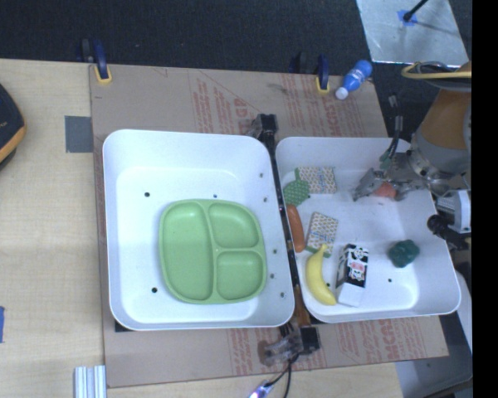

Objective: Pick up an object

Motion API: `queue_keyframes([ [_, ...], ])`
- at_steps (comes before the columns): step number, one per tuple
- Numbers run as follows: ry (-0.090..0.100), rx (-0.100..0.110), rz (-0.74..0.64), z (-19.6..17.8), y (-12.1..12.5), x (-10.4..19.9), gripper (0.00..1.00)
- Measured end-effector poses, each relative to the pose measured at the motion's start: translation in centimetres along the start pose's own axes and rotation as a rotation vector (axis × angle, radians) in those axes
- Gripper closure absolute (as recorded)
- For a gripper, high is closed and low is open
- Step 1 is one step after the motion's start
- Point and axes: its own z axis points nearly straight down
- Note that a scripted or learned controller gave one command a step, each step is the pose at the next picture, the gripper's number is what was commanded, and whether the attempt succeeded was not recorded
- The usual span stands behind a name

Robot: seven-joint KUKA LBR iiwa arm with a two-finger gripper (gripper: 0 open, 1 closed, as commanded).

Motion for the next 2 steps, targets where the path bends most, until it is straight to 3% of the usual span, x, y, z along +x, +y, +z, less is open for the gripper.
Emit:
queue_keyframes([
  [1,-0.001,-0.002,0.0,-12.5,3.6,-0.1,0.0],
  [2,0.001,0.004,0.0,-1.2,-0.4,0.0,0.0],
])
